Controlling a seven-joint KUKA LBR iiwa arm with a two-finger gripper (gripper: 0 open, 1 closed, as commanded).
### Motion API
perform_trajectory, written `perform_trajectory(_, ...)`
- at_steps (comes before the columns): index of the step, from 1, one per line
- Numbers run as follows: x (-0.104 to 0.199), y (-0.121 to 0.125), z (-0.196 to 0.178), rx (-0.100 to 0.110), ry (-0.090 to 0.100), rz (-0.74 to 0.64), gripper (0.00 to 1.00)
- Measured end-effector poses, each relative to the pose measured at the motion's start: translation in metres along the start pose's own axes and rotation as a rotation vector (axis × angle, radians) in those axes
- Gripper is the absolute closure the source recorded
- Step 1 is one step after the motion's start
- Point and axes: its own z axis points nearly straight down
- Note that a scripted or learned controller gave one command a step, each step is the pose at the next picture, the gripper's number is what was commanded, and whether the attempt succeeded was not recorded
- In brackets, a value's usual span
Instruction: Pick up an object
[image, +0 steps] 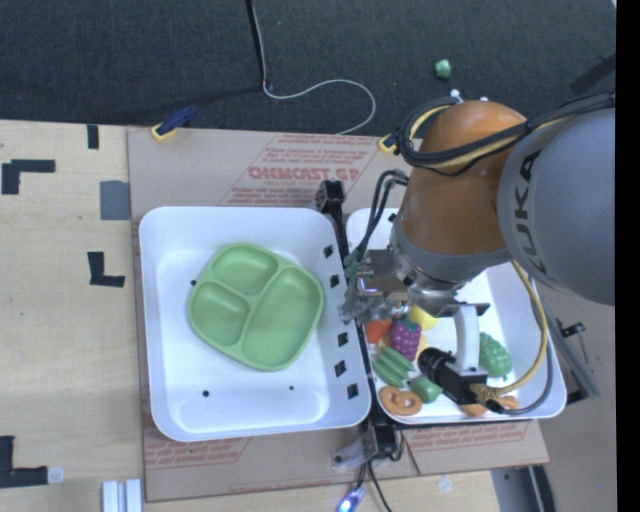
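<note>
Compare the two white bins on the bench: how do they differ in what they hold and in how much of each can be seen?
The left bin holds one green divided plate, lying flat; the right bin holds a heap of small toy foods, among them purple grapes. The left bin is in full sight; the right bin is largely covered by the arm. Both are shallow, white and side by side.

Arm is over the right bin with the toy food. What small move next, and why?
Probably lower straight down toward the purple toy grape bunch. The grey and orange arm hangs above the pile in the right white bin, and nothing appears lifted from it yet.
</note>
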Motion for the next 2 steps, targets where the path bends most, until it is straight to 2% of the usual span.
perform_trajectory(1,-0.021,0.001,-0.101,-0.015,0.001,0.002,1.0)
perform_trajectory(2,-0.019,-0.002,0.043,0.013,-0.002,0.003,1.0)
